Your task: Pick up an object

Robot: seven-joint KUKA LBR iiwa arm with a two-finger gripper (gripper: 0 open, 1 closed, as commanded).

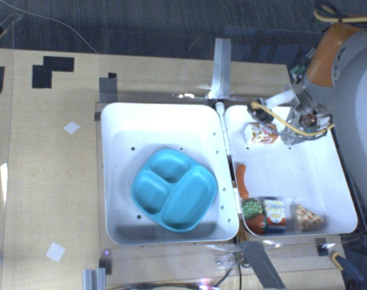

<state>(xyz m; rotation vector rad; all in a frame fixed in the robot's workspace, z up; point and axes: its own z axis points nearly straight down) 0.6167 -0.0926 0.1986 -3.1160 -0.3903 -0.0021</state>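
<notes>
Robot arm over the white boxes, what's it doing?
The grey robot arm reaches in from the right over the right bin's far corner. Its gripper hangs beside a small orange-and-white packet, but I can't see it holding anything. More small things lie along that bin's near edge, and a blue divided plate sits in the left bin.

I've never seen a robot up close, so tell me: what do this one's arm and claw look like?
The arm is thick, rounded and light grey, with an orange band above the wrist. The claw at its end is a small cluster of silvery metal parts, with a yellow cable looping beside it.
</notes>
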